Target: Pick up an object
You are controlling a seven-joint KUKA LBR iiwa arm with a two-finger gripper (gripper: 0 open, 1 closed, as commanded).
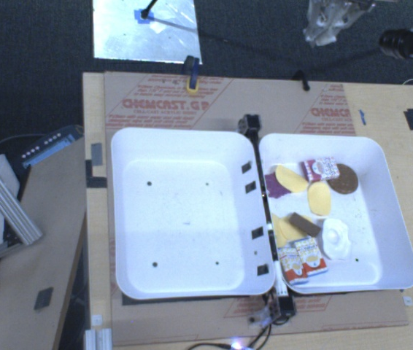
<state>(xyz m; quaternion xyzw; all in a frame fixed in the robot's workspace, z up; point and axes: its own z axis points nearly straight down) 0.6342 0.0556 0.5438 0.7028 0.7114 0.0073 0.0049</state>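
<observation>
Gripper (pixel 325 22): pale grey, translucent-looking finger assembly, blocky, tapering toward the tips. Mount above it light grey/white. Black cylindrical part (pixel 405 44) at 3 o'clock of the gripper. Detail blurred; no markings legible.
</observation>
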